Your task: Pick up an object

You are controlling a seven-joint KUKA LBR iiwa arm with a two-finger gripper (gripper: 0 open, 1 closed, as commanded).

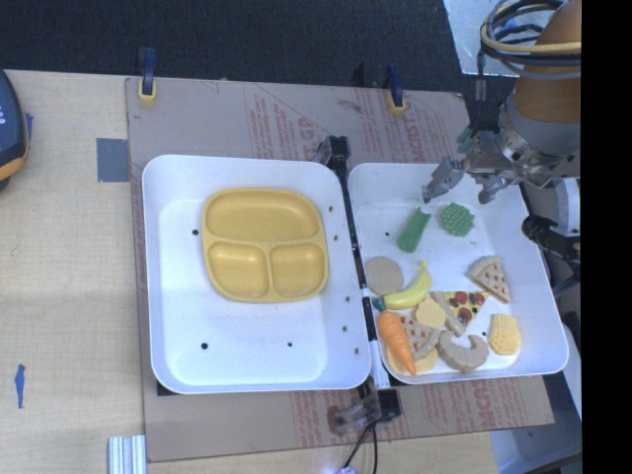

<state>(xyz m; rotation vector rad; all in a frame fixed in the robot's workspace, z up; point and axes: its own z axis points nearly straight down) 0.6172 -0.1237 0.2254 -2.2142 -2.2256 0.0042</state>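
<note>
My gripper hangs over the back of the right bin, open, its two fingers spread with nothing between them. Just below it lie a green broccoli piece and a green cucumber. Further forward in the same bin are a banana, a round brown cookie, a carrot, pizza slices, a corn cob and other toy foods.
The left bin holds a yellow divided plate. A black clip sits at the back between the bins. Blue clamps pin the cardboard sheet at the bench's back edge.
</note>
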